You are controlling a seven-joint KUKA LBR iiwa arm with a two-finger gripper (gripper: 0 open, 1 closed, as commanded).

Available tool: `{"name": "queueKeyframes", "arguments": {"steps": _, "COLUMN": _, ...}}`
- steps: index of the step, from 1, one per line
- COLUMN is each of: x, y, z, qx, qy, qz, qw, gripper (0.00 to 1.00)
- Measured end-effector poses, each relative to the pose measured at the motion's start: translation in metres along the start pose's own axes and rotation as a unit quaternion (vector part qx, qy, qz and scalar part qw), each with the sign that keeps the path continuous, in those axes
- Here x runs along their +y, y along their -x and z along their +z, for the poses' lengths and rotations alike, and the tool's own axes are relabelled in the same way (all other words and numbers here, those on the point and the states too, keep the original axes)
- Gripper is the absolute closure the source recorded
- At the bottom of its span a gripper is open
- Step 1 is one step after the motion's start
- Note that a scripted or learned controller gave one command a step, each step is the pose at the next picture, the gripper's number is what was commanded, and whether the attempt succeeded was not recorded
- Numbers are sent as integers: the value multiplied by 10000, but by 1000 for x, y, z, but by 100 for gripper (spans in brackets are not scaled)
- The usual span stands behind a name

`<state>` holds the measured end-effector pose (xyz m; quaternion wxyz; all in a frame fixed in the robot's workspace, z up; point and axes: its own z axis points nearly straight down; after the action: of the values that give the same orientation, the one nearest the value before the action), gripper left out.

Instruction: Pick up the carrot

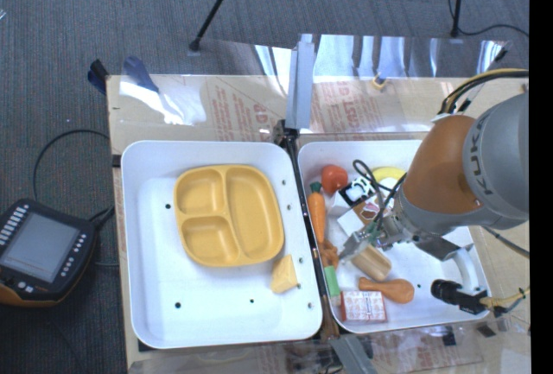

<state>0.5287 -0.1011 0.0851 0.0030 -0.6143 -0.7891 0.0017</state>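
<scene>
The carrot point(318, 213) is a long orange piece with a green top, lying lengthwise along the left wall of the right bin point(449, 322). My gripper point(352, 244) hangs low over the middle of that bin, just right of the carrot's lower end. It sits right by a tan block point(372, 263). Nothing can be seen held in it.
Around the carrot lie a red tomato point(334, 176), a yellow banana point(390, 175), a green stick point(332, 280), an orange drumstick-shaped piece point(389, 288) and a red-and-white box point(363, 306). The left bin point(151, 303) holds a yellow divided plate point(229, 214) and a cheese wedge point(283, 275).
</scene>
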Motion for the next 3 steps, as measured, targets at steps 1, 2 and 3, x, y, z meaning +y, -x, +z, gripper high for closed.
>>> {"name": "queueKeyframes", "arguments": {"steps": 1, "x": -16, "y": 8, "z": -10, "qx": 6, "qy": 3, "qz": -1682, "qw": 9858, "gripper": 0}}
{"name": "queueKeyframes", "arguments": {"steps": 2, "x": 11, "y": 44, "z": 0, "qx": -3, "qy": 14, "qz": -2355, "qw": 9719, "gripper": 0}}
{"name": "queueKeyframes", "arguments": {"steps": 3, "x": 10, "y": 45, "z": -8, "qx": 16, "qy": 5, "qz": -2322, "qw": 9727, "gripper": 100}}
